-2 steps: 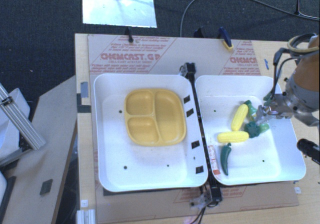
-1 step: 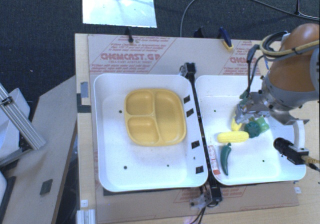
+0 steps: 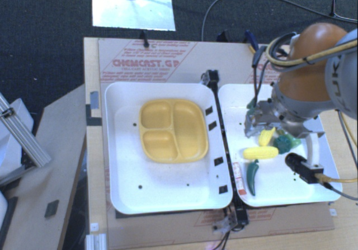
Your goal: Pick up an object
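Bench bins [image 3: 123, 187]: yellow tray [image 3: 172, 130]; toy vegetables [image 3: 260, 152].

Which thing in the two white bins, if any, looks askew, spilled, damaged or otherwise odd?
Nothing looks spilled or damaged. The yellow divided plate sits flat in the left bin, turned slightly against the bin's edges. In the right bin, the yellow corn and the green pepper lie loose below the pincer, as scattered pick items would.
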`<state>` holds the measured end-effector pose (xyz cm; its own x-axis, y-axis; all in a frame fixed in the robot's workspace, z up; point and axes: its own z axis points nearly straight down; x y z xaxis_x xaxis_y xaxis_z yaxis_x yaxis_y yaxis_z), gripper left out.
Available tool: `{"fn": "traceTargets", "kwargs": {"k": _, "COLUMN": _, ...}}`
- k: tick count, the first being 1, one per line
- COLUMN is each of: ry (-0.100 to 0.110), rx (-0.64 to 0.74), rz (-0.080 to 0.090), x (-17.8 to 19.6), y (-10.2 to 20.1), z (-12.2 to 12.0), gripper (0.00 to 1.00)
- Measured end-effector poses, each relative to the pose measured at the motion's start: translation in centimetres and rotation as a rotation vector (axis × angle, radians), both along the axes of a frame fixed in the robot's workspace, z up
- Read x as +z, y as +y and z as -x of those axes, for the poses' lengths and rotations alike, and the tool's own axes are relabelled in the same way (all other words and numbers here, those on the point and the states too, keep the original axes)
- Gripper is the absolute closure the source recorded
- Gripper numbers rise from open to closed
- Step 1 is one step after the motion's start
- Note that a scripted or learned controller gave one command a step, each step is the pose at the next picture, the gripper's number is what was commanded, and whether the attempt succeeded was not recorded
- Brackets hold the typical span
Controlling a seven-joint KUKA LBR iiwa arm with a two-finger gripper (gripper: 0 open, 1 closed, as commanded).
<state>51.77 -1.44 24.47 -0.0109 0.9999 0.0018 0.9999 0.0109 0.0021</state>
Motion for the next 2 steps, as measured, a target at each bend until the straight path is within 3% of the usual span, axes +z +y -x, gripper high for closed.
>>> {"fn": "traceTargets", "kwargs": {"k": 2, "ry": 0.002, "rx": 0.000, "rz": 0.000, "x": -1.2, "y": 10.8, "z": -0.3, "gripper": 1.00}}
